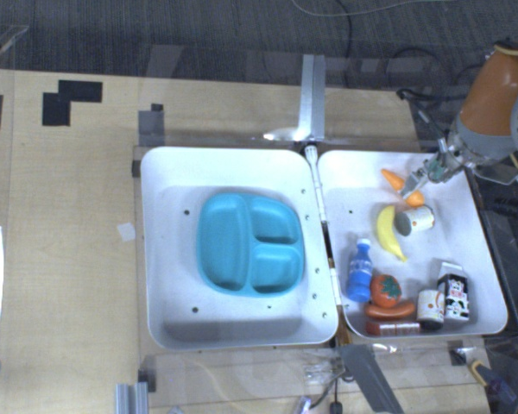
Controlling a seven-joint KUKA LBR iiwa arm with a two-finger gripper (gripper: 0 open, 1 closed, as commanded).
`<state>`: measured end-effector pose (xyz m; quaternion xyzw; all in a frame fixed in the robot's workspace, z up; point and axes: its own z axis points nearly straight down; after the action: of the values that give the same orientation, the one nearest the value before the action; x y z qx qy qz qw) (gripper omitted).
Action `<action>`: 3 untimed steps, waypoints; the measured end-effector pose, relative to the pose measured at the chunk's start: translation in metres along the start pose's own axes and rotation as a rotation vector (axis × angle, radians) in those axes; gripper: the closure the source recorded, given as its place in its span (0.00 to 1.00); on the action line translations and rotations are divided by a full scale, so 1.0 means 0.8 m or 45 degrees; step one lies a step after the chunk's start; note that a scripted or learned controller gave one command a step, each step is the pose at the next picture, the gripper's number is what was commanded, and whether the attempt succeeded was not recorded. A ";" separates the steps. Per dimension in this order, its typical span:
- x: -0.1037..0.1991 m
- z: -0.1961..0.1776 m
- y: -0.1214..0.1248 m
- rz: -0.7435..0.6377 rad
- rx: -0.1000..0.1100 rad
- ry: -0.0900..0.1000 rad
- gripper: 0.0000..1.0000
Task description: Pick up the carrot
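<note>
At the right of the frame the grey arm with its orange band (497, 89) is reaching in over the right white plastic bin (483, 257), and its gripper (417, 182) is hanging low in that bin's upper part. The small orange carrot (394, 179) is lying near the bin's upper middle, just left of the gripper tip and seemingly touching it; a second orange bit (414, 199) is showing right below the tip, possibly part of the same carrot. The view is too small to tell whether the fingers are apart or together, or whether anything is sitting between them.

Below the carrot a yellow banana (388, 232) is lying beside a small white cup (416, 220) tipped on its side. Along the bin's lower edge a blue plastic bottle (359, 272), a red-orange tomato-like toy (385, 289), a brown sausage (390, 311) and a black-and-white carton (453, 293) are crowding together. In the left white bin (168, 257) a light blue divided plate (249, 242) is sitting near the centre.
</note>
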<state>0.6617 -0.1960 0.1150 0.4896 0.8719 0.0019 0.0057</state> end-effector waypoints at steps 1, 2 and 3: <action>0.072 -0.100 0.059 0.079 0.001 0.002 1.00; 0.072 -0.099 0.059 0.079 0.002 0.003 0.00; 0.072 -0.115 0.063 0.073 -0.007 -0.004 1.00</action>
<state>0.6734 -0.1202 0.2068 0.5145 0.8574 0.0036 0.0082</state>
